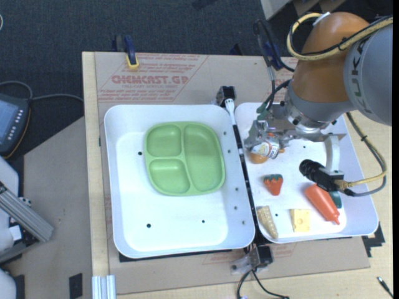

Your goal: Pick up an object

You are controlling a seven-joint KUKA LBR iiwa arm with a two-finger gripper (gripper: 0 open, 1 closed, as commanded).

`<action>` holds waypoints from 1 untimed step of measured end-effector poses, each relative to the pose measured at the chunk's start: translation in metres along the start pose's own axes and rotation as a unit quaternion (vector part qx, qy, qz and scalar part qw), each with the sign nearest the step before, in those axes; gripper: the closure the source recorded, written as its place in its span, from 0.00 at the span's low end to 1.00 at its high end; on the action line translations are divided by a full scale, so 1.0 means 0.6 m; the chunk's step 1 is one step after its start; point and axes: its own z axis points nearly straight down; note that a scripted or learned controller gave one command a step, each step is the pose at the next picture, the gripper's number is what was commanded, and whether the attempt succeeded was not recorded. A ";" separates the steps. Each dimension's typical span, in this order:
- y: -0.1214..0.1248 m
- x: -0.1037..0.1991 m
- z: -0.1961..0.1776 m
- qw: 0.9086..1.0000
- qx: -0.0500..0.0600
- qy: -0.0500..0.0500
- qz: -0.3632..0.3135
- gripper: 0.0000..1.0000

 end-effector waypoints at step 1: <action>-0.025 0.074 0.001 1.000 0.001 0.000 0.000 1.00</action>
